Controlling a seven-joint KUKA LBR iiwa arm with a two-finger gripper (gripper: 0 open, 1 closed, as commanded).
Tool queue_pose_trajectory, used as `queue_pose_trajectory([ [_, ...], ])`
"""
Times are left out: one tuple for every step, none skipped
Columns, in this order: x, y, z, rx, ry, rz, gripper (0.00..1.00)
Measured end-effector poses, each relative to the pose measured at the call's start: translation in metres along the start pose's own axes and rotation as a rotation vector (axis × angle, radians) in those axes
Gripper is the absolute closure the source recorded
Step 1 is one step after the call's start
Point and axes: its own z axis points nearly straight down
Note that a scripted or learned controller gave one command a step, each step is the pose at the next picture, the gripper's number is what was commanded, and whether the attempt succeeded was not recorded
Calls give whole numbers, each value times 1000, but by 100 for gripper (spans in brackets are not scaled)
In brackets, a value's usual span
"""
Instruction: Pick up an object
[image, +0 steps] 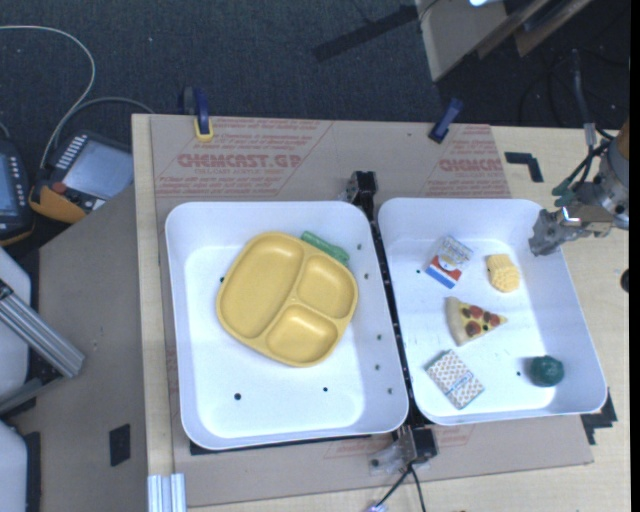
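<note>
My gripper (553, 232) hangs at the right edge of the frame, over the upper right rim of the right bin (575, 300). Its fingers are too small and blurred here for me to tell how they stand, and I see nothing between them.

In the right bin lie five things, all apart from my gripper. A small red, white and blue packet (447, 262) sits in the upper middle, and a yellow corn piece (502, 272) lies just to its right, nearest to me. Below them rests a pizza slice (472, 320). Toward the lower part of the bin lies a checkered packet (455, 379), and a dark green round object (546, 371) sits near the lower right corner.

The left bin (200, 400) bears a yellow divided plate (288, 297), with a green object (325, 246) showing at the plate's upper right edge.
</note>
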Motion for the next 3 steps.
queue_pose_trajectory([
  [46, -9, 14, 10, 5, -3, 100],
  [95, -6, 16, 9, 5, -4, 100],
  [143, -13, 30, 11, 5, -3, 100],
])
